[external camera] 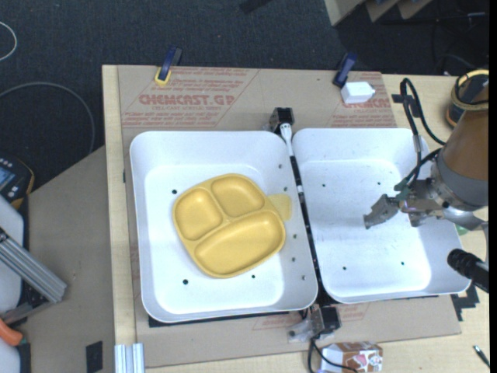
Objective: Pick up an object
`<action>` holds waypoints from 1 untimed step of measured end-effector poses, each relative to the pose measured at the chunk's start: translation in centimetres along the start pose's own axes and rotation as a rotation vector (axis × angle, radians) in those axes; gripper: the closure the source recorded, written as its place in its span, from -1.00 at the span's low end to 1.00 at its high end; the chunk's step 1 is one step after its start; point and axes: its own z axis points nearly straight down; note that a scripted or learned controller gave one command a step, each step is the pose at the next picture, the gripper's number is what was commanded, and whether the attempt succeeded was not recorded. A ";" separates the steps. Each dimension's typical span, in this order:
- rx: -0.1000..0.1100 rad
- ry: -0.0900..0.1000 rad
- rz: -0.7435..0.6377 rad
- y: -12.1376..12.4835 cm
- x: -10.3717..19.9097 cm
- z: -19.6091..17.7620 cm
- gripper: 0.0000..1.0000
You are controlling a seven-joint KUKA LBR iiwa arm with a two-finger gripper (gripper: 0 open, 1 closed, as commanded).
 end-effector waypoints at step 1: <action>-0.014 0.000 -0.009 -0.4 5.7 -10.9 -1.00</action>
